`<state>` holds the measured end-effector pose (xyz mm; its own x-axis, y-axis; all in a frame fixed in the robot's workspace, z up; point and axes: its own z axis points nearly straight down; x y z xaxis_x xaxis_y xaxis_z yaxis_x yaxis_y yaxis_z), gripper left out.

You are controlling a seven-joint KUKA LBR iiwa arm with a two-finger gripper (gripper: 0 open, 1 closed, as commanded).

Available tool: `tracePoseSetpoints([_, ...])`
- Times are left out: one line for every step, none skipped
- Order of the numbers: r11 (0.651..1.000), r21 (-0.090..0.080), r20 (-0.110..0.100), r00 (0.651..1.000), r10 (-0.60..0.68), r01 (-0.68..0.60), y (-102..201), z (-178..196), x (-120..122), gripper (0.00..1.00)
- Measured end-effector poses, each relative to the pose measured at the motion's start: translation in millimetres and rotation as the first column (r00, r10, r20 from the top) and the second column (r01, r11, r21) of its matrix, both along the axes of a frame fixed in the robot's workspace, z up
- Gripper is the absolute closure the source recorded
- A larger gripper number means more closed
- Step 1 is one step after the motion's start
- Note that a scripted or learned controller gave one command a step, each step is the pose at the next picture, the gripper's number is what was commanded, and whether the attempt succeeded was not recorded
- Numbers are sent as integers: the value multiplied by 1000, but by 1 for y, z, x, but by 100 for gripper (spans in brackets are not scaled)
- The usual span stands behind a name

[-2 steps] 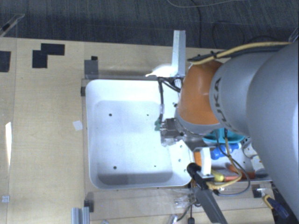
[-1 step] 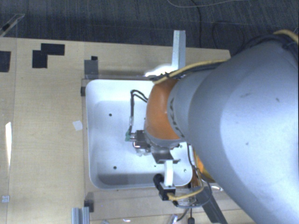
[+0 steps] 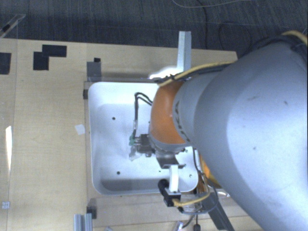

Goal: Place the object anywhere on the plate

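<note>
Grey arm (image 3: 250, 129) looms over the white bin (image 3: 103, 129), hand (image 3: 137, 146) low inside.

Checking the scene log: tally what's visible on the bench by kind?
White bin: 1
Grey arm with orange band: 1
Black floor cable: 1
Black markers on the bench: 3
Total: 6
Anything under the arm is hidden.

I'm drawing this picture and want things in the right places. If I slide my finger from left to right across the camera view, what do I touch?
Black shapes on the bench → scrap of white tape → white bin → orange band → big grey arm.
</note>
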<state>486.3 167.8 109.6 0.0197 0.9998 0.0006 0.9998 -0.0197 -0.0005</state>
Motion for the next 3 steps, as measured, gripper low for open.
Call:
tracePoseSetpoints([991,-1,18,991,132,-132,-47,-19,93,0])
tracePoseSetpoints([993,0,5,993,121,-121,-25,0,115,0])
tracePoseSetpoints([1000,6,12,1000,-28,28,41,-20,85,0])
